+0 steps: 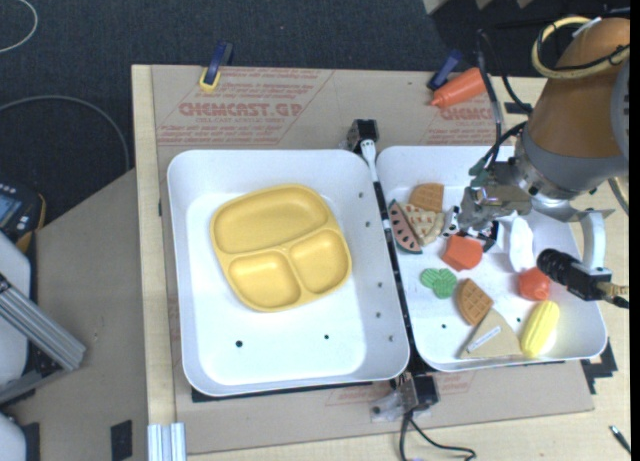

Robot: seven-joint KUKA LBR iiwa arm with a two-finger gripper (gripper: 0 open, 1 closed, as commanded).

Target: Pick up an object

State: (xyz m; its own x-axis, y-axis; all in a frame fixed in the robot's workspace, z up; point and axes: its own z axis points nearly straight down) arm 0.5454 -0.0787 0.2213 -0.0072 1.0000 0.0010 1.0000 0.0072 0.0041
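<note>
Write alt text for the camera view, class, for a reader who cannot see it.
A grey and orange robot arm lowers its end effector over a right bin of toy foods, just above an orange block. The left bin holds a yellow divided plate.

1. The arm runs off the right and top edges, so its base is cut off.
2. The gripper is a dark blur over the right bin; whether its fingers are spread or closed cannot be told.
3. The arm's wrist covers that bin's upper right corner.
4. A white item beside the gripper is partly hidden and too unclear to name.
5. A dark device at the left edge is cut off.
</note>
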